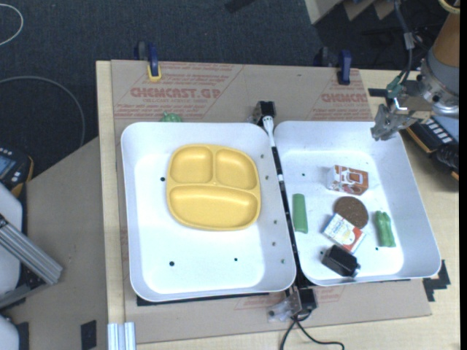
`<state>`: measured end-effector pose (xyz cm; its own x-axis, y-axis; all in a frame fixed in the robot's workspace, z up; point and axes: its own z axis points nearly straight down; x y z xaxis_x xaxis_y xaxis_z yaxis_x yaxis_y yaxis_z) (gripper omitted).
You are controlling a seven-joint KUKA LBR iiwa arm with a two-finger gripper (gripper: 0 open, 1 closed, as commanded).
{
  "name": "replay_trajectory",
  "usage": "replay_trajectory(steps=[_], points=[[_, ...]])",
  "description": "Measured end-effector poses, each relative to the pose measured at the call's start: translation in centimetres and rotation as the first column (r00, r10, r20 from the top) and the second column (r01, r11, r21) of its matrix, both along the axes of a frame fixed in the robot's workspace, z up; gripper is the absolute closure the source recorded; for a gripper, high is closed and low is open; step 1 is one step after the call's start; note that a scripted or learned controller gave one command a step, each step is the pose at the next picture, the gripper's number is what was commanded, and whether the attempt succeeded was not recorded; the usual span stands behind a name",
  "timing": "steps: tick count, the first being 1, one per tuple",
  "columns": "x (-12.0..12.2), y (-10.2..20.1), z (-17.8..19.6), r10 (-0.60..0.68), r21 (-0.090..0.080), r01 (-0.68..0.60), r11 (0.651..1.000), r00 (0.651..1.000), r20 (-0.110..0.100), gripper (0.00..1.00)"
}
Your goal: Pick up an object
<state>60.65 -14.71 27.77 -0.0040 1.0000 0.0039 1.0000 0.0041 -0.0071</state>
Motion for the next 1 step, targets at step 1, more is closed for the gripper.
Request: replay_trajectory(steps=[1], points=[[5.22, 7.31, 10.65, 0.005, -0.006, -0.005, 1.0, 1.0, 0.024, 1.0]])
